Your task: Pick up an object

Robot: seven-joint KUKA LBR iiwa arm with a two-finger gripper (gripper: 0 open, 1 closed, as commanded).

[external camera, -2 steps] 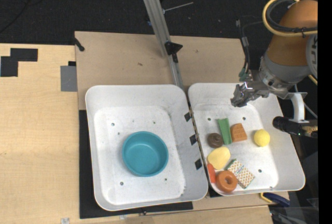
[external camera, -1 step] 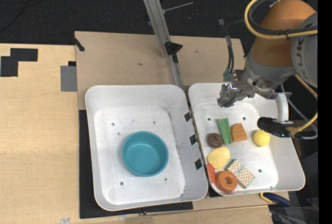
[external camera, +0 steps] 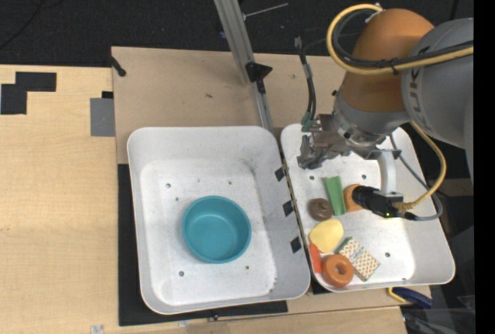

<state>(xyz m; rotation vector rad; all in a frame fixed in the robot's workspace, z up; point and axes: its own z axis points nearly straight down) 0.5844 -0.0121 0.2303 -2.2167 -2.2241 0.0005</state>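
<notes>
My gripper [external camera: 308,153] hangs over the far left part of the right bin [external camera: 421,251], just above and left of a green block [external camera: 334,193]. It is too dark and small to read clearly, and I see nothing held in it. Below the green block lie a brown chocolate doughnut [external camera: 321,209], a yellow rounded fruit [external camera: 326,233], a small red piece [external camera: 315,257], an orange ring [external camera: 338,270] and a checkered packet [external camera: 360,259]. An orange object [external camera: 355,198] lies beside the green block, partly covered by a black part on a cable [external camera: 380,202].
A teal bowl [external camera: 216,228] sits in the left bin [external camera: 155,170]. A slanted metal rail [external camera: 232,15] rises behind the two bins. The arm's grey body and orange band [external camera: 390,42] overhang the right bin's far side. Yellow and black cables loop around the wrist.
</notes>
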